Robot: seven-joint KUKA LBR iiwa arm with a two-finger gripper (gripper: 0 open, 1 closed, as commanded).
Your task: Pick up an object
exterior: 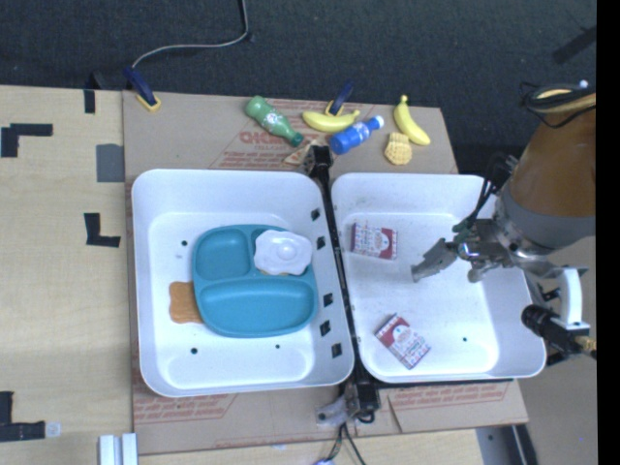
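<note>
Hovering over the right bin [504, 356], end effector [436, 260]: grip state indiscernible, apparently touching nothing.

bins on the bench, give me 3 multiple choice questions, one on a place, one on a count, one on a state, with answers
1. Where does the blue divided plate lie?
A. in the left bin
B. in the right bin
C. on the cardboard behind the bins

2. How many small red and white packets lie in the right bin?
A. one
B. two
C. four

3. How does the gripper stand relative to the packets?
A. it grips the upper packet
B. it grips the lower packet
C. it is apart from both, holding neither

Answers:
1. A: the blue divided plate sits on the floor of the left bin, a white item on its upper right corner.
2. B: an upper packet and a lower packet lie in the right bin.
3. C: the gripper is to the right of both packets, with bare bin floor between.
</note>
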